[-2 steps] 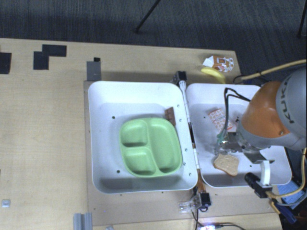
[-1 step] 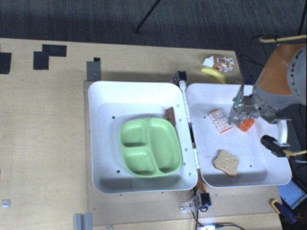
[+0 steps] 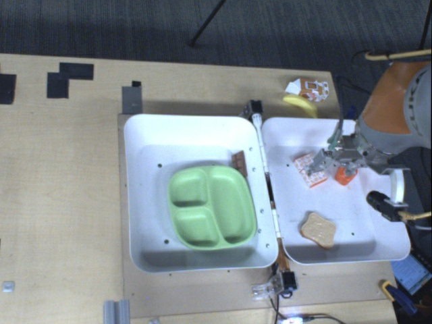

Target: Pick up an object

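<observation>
Gripper sitting low in right bin, fingers just beside the red-and-white packet; can't tell their state. Orange object lying close by, bread slice lying nearer front.

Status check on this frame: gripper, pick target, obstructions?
Gripper low in right bin, beside small packet. Orange item close alongside. Bread slice apart, untouched.

The pale wooden table looks matt. Both shallow white plastic bins are smooth with a soft sheen, and the light green three-compartment plastic plate looks smooth and faintly glossy.
</observation>
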Tool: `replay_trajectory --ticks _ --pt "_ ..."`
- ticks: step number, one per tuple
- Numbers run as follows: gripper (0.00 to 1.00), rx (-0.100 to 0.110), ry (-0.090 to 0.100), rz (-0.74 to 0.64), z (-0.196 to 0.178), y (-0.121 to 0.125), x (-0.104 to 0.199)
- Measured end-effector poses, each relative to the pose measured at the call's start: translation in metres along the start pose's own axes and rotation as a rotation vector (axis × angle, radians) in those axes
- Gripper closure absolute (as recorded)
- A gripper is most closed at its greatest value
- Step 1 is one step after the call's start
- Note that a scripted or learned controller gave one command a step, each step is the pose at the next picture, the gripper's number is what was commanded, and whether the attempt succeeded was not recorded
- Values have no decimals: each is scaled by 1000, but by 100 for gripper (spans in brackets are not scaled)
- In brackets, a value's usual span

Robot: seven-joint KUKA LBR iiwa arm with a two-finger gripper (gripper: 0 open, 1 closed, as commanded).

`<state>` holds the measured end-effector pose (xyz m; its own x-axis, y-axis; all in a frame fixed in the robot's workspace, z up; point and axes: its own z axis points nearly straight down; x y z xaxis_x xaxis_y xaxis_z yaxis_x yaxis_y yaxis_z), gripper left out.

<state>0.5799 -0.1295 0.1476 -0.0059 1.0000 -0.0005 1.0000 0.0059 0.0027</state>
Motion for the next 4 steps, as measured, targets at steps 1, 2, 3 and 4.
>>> replay_trajectory --ticks 1,2,3,4 --pt "0 -3 0 0 62 1 28" --pt "100 -7 0 -5 50 3 28" --pt "100 -1 -1 2 19 26 -39" --pt "0 -1 0 1 19 25 -38"
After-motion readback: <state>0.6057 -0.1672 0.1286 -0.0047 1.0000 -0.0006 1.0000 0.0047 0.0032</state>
